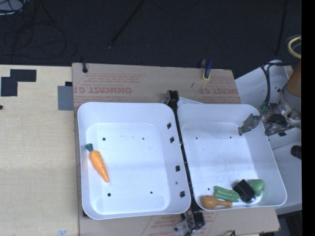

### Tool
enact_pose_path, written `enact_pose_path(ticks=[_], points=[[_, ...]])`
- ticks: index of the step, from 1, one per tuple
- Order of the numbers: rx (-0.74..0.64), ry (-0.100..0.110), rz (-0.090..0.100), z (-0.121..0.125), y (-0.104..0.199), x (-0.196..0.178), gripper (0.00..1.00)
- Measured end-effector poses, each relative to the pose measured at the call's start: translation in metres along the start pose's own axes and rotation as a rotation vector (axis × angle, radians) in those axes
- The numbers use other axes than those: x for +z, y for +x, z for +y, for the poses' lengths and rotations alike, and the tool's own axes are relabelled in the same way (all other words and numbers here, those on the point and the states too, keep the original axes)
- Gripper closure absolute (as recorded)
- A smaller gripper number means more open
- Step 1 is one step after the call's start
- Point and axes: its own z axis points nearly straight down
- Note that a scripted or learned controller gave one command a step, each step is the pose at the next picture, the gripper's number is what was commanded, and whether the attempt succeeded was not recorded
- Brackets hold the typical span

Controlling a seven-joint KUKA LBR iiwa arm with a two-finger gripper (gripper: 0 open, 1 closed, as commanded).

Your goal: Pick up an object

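An orange carrot [99, 165] with a green top lies near the left wall of the left bin [128, 113]. In the right bin's [221, 117] near right corner several items cluster: a tan gourd-shaped toy [215, 202], a green pod-like piece [226, 193], a black block [244, 191] and a light green piece [257, 185]. My gripper [260, 125] hovers over the right bin's far right edge, open, with nothing between its fingers. It is well apart from the cluster.
Both bins rest on a cardboard sheet [147, 85] on the bench. A black divider strip [178, 151] runs between the bins. A blue-and-yellow clamp [207, 69] stands at the cardboard's back edge. Cables hang by the arm at the right.
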Motion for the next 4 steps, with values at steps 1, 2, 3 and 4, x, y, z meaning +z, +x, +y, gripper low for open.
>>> enact_pose_path(ticks=[1,2,3,4], points=[[-0.001,0.001,0.001,0.0,-0.001,-0.01,1.0],[-0.001,-0.011,-0.004,0.013,-0.002,-0.114,1.0],[-0.008,-0.011,0.0,-0.002,0.071,-0.208,1.0],[-0.008,-0.015,-0.001,0.01,0.132,-0.334,1.0]])
